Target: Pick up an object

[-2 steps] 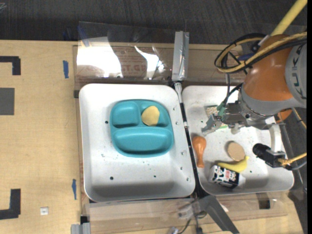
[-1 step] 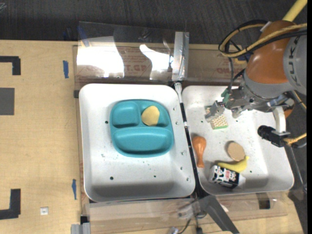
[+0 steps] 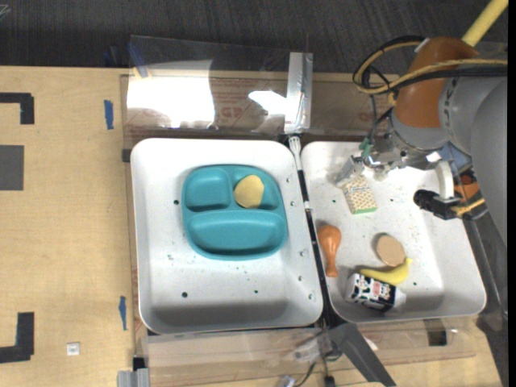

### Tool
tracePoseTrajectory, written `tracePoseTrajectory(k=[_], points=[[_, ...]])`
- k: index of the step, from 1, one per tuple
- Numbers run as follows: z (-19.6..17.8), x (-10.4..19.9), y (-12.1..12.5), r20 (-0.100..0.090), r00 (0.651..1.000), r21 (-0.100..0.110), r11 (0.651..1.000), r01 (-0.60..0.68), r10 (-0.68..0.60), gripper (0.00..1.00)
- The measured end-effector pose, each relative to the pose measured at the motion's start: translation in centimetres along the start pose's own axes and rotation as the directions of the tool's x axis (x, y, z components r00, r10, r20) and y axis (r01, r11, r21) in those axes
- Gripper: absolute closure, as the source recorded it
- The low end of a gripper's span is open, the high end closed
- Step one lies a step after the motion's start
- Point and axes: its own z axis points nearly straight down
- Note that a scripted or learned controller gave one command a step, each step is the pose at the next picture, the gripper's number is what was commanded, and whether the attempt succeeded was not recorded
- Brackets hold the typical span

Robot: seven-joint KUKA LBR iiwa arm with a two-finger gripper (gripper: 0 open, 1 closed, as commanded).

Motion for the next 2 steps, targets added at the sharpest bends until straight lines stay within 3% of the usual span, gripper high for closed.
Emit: tracePoseTrajectory(k=[1, 2], points=[[0.2, 1.9, -2.5, 0.000, 1.000, -0.002, 1.000, -0.013, 0.013, 0.00], [-1.0, 1.9, -2.3, 0.002, 1.000, -0.008, 1.000, -0.013, 0.013, 1.00]])
